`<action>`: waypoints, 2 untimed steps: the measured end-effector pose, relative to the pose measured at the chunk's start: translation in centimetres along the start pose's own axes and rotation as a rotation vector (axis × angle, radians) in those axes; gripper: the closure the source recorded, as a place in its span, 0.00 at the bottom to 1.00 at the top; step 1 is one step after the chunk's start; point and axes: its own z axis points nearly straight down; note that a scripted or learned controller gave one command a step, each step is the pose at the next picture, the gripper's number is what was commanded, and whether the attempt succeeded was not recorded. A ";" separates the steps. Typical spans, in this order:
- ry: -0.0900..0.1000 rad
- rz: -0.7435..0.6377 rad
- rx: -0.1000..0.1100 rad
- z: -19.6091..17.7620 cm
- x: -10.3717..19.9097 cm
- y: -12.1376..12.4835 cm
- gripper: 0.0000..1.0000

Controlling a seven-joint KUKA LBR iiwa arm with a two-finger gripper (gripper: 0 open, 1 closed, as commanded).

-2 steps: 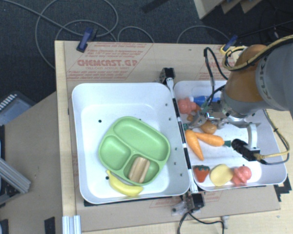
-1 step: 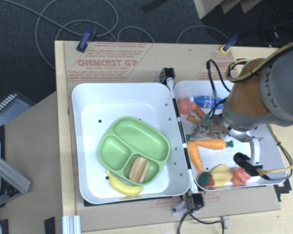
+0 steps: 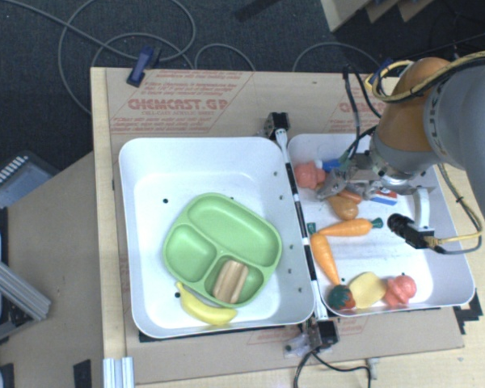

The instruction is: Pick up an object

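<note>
Toy food (image 3: 345, 207) beneath lowered claw (image 3: 349, 186)

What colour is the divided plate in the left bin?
Light green. The divided plate shows best in the camera view, lying in the left bin.

My tabletop (image 3: 186, 95) is a tan board with red lettering printed across its far strip. Two shallow white bins rest directly on it, side by side and touching: the left bin (image 3: 145, 168) and the right bin (image 3: 453, 277).
</note>
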 end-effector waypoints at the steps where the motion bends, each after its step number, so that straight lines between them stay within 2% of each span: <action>1: 0.001 0.001 0.003 0.1 0.5 -3.5 0.00; 2: 0.001 0.001 0.004 0.1 0.2 -6.1 0.00</action>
